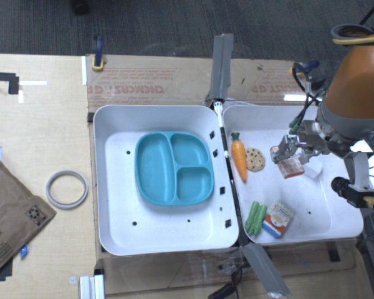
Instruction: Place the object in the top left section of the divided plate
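The grey arm (355, 86) with its orange band is rising closest to the lens, leaning in from the right over the right bin (336, 223). Its pincer (292, 149) is hanging low above the far half of that bin, and whether it is open or closed I cannot tell from this angle. The pale wooden tabletop (37, 123) is carrying both white bins, the left bin (103, 185) sitting just beside the right one.

A teal divided plate (139, 167) is lying in the middle of the left bin, showing one long section on its left and two smaller ones on its right. A brown cardboard box (12, 210) is resting on the tabletop at the lower left, with a grey tape ring (67, 188) lying near it.

In the right bin, an orange carrot (238, 157) with a green top is lying along the left wall, and a chocolate chip cookie (255, 159) is sitting just beside it. A small orange and blue carton (278, 220) is lying tilted near the front, next to a green pea pod (255, 217). The small packet (292, 168), red and white with a crumpled look, is sitting on the bin floor directly under the pincer, well apart from the plate.
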`<action>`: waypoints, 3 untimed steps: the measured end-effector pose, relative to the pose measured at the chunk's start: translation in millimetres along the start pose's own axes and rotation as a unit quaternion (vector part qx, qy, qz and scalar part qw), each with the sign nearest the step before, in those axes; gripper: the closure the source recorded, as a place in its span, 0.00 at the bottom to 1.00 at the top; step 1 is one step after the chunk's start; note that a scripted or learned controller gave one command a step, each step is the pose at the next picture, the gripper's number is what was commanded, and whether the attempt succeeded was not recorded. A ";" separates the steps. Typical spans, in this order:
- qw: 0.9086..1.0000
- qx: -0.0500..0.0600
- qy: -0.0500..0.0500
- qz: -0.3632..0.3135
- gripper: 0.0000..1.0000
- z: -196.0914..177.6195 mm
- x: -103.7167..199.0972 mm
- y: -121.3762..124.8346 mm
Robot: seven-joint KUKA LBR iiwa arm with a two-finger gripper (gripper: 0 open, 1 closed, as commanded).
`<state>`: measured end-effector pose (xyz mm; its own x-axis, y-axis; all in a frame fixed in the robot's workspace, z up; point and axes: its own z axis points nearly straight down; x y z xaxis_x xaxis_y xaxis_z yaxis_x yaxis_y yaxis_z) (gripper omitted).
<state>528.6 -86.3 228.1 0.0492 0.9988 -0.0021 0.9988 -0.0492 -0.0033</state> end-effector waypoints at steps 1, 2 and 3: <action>0.998 0.001 0.000 -0.058 1.00 37.6 74.5 18.5; 0.994 0.000 0.000 -0.109 1.00 6.8 174.3 33.0; 0.994 0.001 0.000 -0.107 1.00 41.2 193.8 24.6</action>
<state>562.6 105.9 186.4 -0.1654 0.9862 -0.0018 0.9862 0.1654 -0.0051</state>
